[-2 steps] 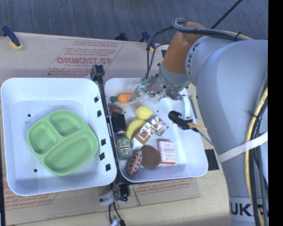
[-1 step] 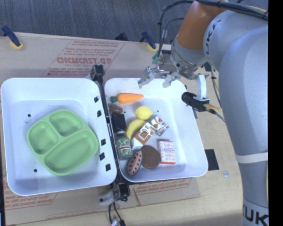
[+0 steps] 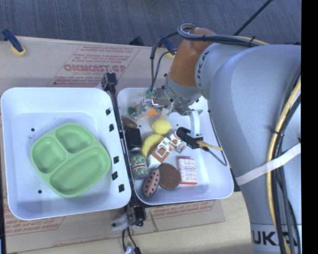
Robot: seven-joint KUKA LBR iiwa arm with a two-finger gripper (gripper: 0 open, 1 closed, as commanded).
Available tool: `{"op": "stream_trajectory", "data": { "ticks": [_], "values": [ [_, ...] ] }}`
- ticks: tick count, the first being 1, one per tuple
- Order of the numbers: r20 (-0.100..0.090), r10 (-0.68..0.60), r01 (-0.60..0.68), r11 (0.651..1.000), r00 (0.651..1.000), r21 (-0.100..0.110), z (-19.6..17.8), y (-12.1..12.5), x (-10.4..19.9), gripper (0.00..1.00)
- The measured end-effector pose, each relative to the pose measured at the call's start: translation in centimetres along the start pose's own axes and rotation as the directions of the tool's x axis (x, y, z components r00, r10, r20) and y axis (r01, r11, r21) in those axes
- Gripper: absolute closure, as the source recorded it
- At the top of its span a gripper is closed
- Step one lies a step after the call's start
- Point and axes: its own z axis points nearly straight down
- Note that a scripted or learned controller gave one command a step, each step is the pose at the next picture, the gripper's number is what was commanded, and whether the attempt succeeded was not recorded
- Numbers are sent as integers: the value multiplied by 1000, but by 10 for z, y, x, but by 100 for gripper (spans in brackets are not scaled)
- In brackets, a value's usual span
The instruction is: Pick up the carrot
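Gripper (image 3: 151, 103) hovering low in right bin (image 3: 220, 181) — carrot (image 3: 153, 110) lying just beneath it. Finger state — cannot tell.

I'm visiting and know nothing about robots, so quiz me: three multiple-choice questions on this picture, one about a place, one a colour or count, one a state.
1. Where is the green plate?
A. left bin
B. right bin
C. on the floor

2. How many sections does the plate have?
A. one
B. three
C. six

3. Where is the arm's working end?
A. over the right bin
B. over the left bin
C. parked off the bench

Answers: 1 A, it lies alone in the left bin. 2 B, two small hollows and one large. 3 A, the wrist sits above the far end of the crowded bin.
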Motion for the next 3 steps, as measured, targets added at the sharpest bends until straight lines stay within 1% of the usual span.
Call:
{"op": "stream_trajectory", "data": {
  "ticks": [1,2,3],
  "values": [
    [2,2,-2,1000,1000,-6,-3,1,-36,0],
    [-2,-2,2,1000,1000,3,-13,1,-35,100],
    [-2,-2,2,1000,1000,3,-13,1,-34,0]
  ]
}}
